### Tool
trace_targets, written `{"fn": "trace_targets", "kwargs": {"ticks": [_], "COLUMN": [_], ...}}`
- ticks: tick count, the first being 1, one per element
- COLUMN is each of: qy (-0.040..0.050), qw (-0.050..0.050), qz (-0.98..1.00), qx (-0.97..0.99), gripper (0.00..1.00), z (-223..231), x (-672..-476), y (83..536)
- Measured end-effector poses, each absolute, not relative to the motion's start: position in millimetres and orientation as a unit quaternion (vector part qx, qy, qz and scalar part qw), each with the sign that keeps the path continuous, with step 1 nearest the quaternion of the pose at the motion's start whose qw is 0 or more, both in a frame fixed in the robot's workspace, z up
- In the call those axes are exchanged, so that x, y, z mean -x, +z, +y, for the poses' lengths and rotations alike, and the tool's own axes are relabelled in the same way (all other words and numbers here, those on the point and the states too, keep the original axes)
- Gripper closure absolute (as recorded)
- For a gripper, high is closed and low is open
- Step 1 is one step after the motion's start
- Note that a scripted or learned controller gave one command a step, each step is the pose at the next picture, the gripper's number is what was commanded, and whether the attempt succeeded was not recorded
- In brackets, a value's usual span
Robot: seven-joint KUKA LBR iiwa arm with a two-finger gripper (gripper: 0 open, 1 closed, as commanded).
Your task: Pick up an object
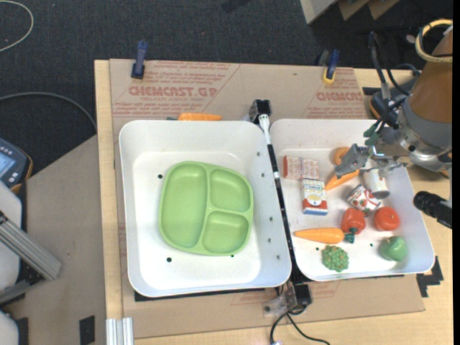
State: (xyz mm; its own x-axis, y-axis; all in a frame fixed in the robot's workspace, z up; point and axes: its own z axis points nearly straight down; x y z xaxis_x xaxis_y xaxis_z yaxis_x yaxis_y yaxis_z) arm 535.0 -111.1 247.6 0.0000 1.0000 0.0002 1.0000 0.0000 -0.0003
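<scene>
The gripper is seen low over the right bin, near its upper middle part. Whether it is wide or narrow cannot be told, and nothing is clearly seen to be held by it.

The objects to be picked are all gathered in this bin: a carrot, a broccoli piece, a small milk carton, a pink packet, two red tomato-like items, a green pepper and a small can. An orange piece lies just beside the gripper. The green divided plate rests in the left bin.

The risk is judged to come from crowding. The can and the red items are touching or nearly so, therefore a neighbour could be pushed aside, or two things could be caught together. The round items could also roll away if they are pressed off-centre.
</scene>
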Motion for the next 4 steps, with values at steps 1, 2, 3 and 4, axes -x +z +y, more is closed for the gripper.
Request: {"fn": "trace_targets", "kwargs": {"ticks": [1, 2, 3, 4], "qy": [0.0043, 0.0003, -0.0004, -0.0004], "qw": [0.006, 0.002, -0.001, -0.001], "qz": [-0.705, -0.706, -0.707, -0.707], "qx": [0.71, 0.708, 0.707, 0.707], "gripper": [0.0, 0.0, 0.0, 0.0], "z": [-152.6, -156.0, -157.1, -152.6], "x": [-479.7, -478.7, -479.5, -479.6], "y": [137.3, 136.7, 140.7, 141.8]}}
